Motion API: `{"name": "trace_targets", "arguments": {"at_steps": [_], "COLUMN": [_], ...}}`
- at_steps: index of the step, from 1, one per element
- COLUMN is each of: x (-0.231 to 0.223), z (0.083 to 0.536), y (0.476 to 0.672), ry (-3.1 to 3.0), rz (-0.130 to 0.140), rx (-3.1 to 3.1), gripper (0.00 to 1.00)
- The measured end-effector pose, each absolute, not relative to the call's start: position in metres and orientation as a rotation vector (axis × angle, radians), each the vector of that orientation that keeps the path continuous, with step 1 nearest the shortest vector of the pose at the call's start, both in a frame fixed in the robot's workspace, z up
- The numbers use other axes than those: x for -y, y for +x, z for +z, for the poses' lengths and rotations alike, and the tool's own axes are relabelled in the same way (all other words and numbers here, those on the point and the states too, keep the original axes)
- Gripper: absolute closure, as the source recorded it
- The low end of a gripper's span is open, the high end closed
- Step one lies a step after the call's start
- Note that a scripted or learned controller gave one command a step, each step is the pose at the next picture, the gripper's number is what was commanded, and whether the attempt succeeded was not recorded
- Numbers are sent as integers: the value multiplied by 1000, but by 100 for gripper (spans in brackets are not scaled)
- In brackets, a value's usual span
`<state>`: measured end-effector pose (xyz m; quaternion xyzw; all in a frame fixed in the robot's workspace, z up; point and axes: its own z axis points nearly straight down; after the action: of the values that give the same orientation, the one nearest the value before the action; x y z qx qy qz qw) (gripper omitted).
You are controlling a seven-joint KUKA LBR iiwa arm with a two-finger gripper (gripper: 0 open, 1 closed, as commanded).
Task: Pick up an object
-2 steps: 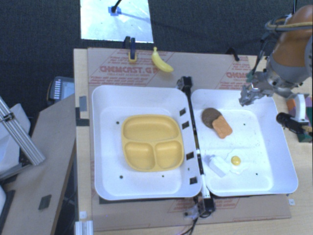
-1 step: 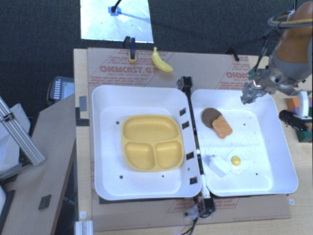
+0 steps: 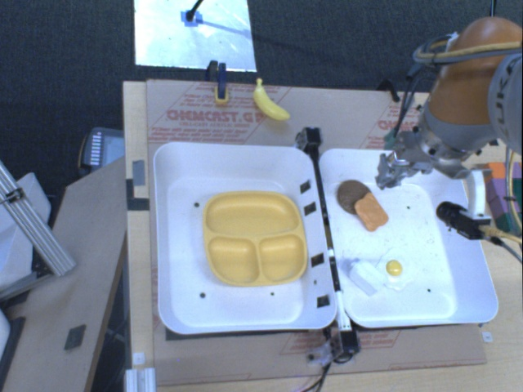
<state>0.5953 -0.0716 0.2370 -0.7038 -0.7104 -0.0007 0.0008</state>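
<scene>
Bins sit side by side on the surface [image 3: 139, 243], and we take the right bin [image 3: 458, 300] as our landmark. The arm [image 3: 474, 80] enters from the right and bends down over that bin's upper edge, its orange band high near the frame's corner and its grey wrist angled leftward and down. The end effector [image 3: 392, 172] hangs just above the bin's upper-left part; we cannot tell whether it is clenched or released, and we see nothing gripped in it. Just below and left of it, inside the bin, lies a brown round piece [image 3: 351, 193] touching an orange block [image 3: 372, 212]. Nearer the bin's lower middle lie a fried egg toy [image 3: 395, 269] and a white block [image 3: 364, 279]. Left of the landmark, the left bin [image 3: 176, 178] carries a yellow divided plate [image 3: 252, 237]. A banana [image 3: 270, 103] lies beyond both bins.
</scene>
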Motion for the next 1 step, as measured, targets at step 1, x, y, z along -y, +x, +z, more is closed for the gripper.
{"name": "trace_targets", "arguments": {"at_steps": [1], "x": [25], "z": [237], "y": [585], "ry": [-2212], "rz": [-2], "rx": [2230], "gripper": [100]}}
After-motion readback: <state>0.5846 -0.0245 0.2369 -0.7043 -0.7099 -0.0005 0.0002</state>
